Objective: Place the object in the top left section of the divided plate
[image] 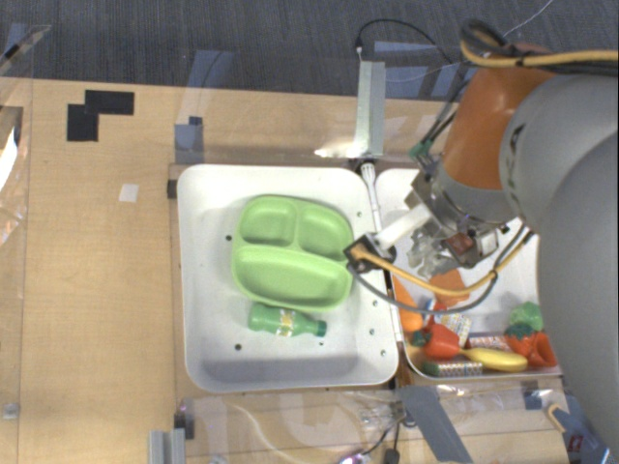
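The green divided plate (290,254) lies tilted in the left bin (208,356), with two small sections along its far side and one large section nearer me. A green bottle (284,322) lies on its side just in front of the plate. My gripper (440,251) hangs over the left part of the right bin (392,191), just right of the plate's edge. The wrist and cables hide what is under it, so I see no object in it.
Toy foods crowd the front of the right bin: a red pepper (441,340), a yellow banana (495,359), an orange piece (418,319) and a green leafy piece (527,317). A yellow and black cable (360,254) hangs over the plate's right rim.
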